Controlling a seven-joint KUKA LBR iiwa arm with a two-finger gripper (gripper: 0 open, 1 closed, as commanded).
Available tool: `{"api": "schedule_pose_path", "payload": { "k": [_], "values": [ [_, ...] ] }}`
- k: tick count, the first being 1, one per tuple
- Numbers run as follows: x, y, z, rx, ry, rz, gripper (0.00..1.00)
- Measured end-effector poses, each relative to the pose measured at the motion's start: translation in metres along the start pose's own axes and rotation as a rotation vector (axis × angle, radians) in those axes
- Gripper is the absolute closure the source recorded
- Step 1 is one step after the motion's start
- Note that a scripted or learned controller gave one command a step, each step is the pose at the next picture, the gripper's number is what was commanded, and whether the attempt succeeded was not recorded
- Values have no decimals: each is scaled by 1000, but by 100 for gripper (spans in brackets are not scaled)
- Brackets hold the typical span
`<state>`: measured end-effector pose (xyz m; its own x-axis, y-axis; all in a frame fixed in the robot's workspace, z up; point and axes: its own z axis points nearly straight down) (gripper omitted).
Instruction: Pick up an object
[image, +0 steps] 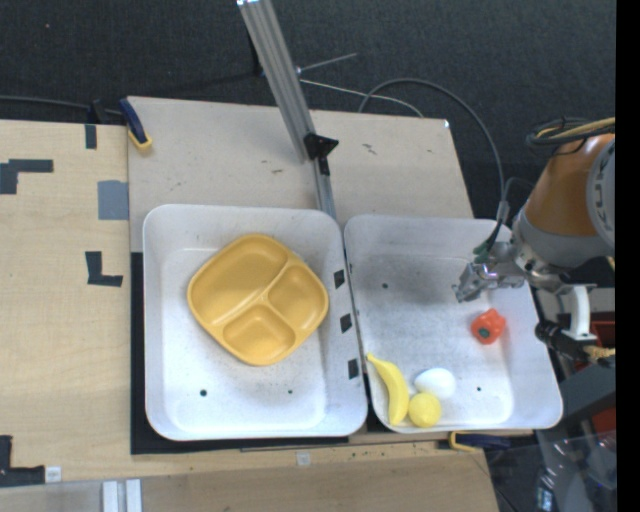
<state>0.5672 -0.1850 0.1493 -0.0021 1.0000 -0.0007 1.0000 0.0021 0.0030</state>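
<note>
We saw the right bin (400, 250) under the fingers (472, 288). We could not tell if the fingers were open or closed. Nothing was picked up yet. The small red toy (488, 327) lay just below the fingers, the banana (391, 387) farther down, so grabbing was left.

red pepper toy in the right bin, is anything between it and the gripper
Nothing visible is. The gripper sits over the right bin, just up and to the left of the small red pepper toy, with bare bin floor between them. The banana, white egg and lemon lie nearer the bin's front edge, off that path.
</note>
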Motion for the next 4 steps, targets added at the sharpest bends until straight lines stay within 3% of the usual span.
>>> {"api": "schedule_pose_path", "payload": {
  "k": [2,4],
  "values": [
    [-3,1,-94,-2,-1,0,100],
    [105,38,-106,3,3,-5,100]
  ]
}}
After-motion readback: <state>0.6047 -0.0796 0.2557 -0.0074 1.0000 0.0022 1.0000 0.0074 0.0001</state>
